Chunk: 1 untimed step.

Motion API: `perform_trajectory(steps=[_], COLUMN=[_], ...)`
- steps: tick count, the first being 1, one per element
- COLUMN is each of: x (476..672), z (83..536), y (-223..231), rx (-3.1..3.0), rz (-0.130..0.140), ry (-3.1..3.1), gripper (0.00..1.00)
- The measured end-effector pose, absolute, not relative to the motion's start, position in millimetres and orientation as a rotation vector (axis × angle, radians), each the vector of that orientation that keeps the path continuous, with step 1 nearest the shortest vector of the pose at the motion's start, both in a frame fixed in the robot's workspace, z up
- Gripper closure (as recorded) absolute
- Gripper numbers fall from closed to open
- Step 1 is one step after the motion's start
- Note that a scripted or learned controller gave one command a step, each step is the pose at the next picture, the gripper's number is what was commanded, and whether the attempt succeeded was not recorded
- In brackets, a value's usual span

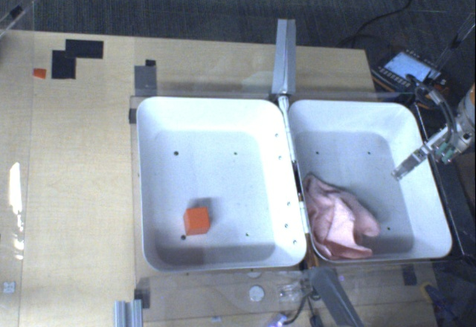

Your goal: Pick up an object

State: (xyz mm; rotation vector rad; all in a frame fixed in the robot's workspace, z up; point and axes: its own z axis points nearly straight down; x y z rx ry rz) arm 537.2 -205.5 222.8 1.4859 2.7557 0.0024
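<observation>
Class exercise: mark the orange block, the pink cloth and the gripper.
orange block (197,221), camera view, on its top face.
pink cloth (338,218), camera view, middle of the crumpled fabric.
gripper (411,164), camera view, near its fingertips.

An orange block (197,221) lies in one white bin (160,125), a pale pink cloth (338,219) in the other white bin (349,121).

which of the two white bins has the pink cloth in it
The right bin, the one the gripper reaches over. The pink cloth lies bunched in its near-left corner; the left bin holds an orange block.
</observation>
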Motion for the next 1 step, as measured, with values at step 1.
perform_trajectory(steps=[1], x=[537.2], z=[222.8], y=[-205.6], rx=[1.486], rz=[0.002], ry=[2.756], gripper=[0.00])
